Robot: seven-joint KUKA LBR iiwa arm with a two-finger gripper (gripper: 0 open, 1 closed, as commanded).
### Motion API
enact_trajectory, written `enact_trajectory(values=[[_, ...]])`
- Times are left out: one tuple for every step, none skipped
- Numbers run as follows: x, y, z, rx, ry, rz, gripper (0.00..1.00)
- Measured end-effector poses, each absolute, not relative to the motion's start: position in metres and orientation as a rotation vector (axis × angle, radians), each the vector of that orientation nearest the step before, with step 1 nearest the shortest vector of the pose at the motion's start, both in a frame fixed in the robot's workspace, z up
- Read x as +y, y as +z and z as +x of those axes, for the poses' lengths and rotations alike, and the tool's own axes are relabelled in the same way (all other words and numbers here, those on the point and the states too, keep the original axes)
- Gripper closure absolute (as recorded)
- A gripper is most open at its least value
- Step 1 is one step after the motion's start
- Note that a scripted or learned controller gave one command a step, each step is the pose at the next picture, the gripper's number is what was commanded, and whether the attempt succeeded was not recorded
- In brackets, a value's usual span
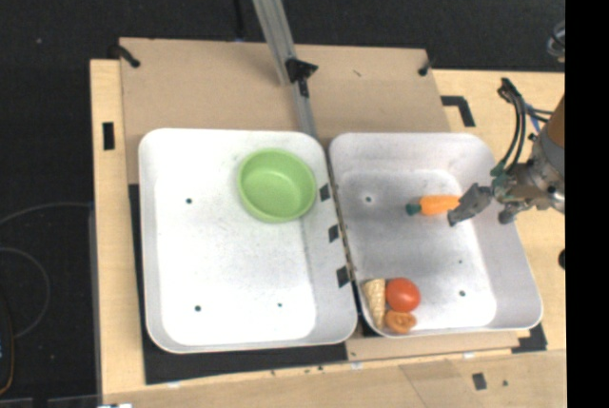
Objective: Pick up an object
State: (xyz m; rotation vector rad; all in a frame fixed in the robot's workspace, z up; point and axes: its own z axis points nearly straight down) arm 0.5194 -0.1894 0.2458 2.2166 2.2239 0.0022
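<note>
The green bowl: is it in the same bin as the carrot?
No. The green bowl sits in the left bin, while the carrot lies in the right bin.

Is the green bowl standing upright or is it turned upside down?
Upright. The green bowl in the left bin shows its open hollow and rim facing up toward the camera.

I see two white bins [171, 206] side by side on a tan bench [400, 83]. A grey metal pole [271, 16] sticks up at the back, btw.
</note>
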Motion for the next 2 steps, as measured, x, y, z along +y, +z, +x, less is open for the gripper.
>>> enact_trajectory(values=[[-0.189,0.246,0.519,2.223,0.003,2.217,0.0],[-0.194,0.187,0.519,2.22,0.0,2.221,0.0]])
